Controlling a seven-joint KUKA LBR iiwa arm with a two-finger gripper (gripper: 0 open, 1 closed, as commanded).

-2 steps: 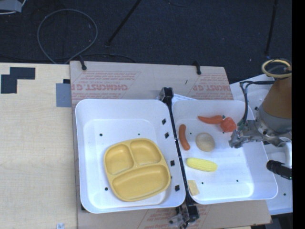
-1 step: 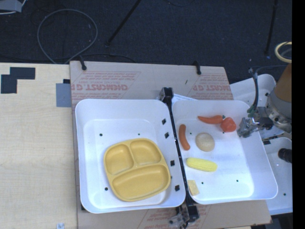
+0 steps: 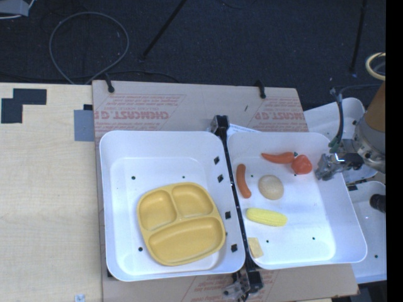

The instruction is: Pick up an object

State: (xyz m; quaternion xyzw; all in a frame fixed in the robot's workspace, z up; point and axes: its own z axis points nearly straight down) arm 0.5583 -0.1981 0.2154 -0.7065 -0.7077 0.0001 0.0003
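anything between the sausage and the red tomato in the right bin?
Yes. In the camera view the beige round bun sits between the sausage and the red tomato, slightly lower; the orange carrot lies along the upper side, touching the tomato.

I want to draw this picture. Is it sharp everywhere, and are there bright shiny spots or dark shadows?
In the camera view the light is soft and even: the white bins look bright but not glaring, and the yellow plate and corn throw only faint shadows. The claw at the right bin's edge looks blurry, and the floor behind is dark.
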